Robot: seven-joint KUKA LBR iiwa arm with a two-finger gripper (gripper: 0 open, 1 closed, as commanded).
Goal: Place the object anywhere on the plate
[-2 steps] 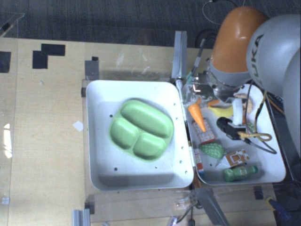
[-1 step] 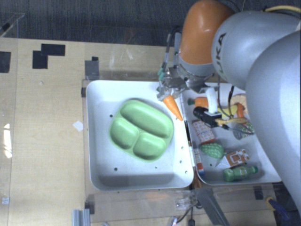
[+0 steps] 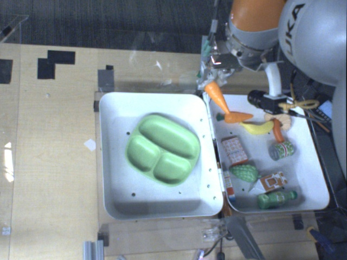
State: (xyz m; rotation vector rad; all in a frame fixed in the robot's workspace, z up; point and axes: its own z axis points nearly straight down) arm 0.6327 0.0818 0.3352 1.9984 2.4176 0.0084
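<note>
An orange carrot hangs tilted over the wall between the two bins, its thick end up between the fingers of my gripper. The gripper is shut on the carrot and sits just above the back edge of the bins. The green plate, with three compartments, lies in the middle of the left bin, down and to the left of the carrot. Nothing lies on the plate.
The right bin holds a second orange carrot, a banana, a sausage, a can, a red box, a green knobbly fruit, a small carton and a green bottle.
</note>
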